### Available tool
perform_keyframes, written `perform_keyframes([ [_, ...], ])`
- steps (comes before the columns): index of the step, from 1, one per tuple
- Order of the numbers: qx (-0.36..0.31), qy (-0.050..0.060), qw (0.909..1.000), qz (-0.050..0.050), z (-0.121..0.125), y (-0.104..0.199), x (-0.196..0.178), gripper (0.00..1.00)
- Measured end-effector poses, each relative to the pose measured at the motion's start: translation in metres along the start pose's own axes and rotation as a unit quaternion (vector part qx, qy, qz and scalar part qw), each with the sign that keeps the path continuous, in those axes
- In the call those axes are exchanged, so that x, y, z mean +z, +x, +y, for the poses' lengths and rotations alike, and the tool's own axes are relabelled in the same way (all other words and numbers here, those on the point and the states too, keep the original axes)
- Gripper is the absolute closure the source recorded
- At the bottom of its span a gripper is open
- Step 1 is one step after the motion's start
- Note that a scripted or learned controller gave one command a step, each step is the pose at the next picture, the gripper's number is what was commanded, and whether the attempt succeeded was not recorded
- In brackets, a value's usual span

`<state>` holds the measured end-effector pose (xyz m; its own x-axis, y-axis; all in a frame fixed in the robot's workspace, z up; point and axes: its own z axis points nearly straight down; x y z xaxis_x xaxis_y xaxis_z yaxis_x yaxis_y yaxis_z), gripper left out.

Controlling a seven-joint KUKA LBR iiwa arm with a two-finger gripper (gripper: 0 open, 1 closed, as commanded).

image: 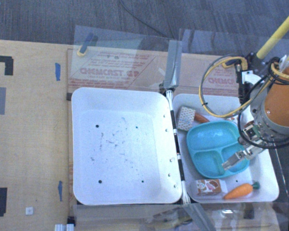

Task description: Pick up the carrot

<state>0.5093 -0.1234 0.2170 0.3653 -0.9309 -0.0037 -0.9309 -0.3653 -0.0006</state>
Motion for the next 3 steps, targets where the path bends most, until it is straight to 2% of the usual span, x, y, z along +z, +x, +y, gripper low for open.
perform_keyframes([
  [1,-0.023,0.011,0.9997,0.008,0.015,0.016,0.104,0.00],
  [2,-0.031,0.001,0.9995,0.000,0.026,-0.014,0.059,0.00],
  [3,-0.069,0.005,0.9976,0.004,0.048,0.051,0.127,0.00],
])
